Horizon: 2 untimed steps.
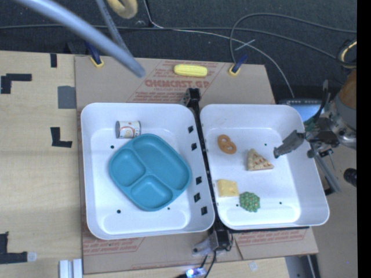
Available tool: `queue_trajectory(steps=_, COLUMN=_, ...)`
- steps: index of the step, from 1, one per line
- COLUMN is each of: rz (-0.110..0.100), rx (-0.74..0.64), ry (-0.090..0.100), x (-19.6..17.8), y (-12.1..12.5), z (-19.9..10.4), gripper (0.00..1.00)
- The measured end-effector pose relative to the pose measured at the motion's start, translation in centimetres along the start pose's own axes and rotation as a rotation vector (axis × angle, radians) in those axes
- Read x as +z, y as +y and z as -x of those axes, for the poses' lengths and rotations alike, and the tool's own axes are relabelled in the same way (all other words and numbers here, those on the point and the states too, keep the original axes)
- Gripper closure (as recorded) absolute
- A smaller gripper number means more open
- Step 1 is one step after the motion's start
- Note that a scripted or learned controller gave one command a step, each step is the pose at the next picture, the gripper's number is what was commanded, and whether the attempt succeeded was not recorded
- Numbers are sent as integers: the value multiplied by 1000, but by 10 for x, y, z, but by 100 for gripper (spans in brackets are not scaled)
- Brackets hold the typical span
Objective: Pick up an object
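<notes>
Hovering at right bin's (301, 120) right wall, gripper (290, 143) w/ nothing between fingers; spread can't be told. Nearest: pizza-slice toy (258, 161), just beside. Beyond: pretzel (226, 144), cheese block (227, 187), green berry (250, 201). Left bin (93, 120): blue divided tray (149, 171), small can (127, 129).

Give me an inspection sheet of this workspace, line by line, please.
Surface: cardboard sheet on a wooden bench, bearing two white bins.
Job's things: right bin holds a pretzel, pizza slice, yellow block and green bumpy ball; left bin holds a blue divided plate and small can.
Clutter: corn cob on the cardboard behind the bins.
Grippers: gripper over the right bin's right side, holding nothing visible.
Cables: black cables behind.
Surroundings: nothing seen.
</notes>
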<state>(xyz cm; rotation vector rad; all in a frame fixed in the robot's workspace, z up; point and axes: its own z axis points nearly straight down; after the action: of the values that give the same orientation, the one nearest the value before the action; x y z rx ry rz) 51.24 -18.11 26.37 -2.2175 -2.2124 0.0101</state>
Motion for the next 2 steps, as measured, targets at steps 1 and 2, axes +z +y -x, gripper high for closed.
queue_trajectory(steps=1, rz=10, rx=-3, ry=-2, x=-5, y=2, z=0, gripper=0)
queue_trajectory(steps=2, rz=5, rx=-3, ry=-1, x=48, y=7, z=8, gripper=0)
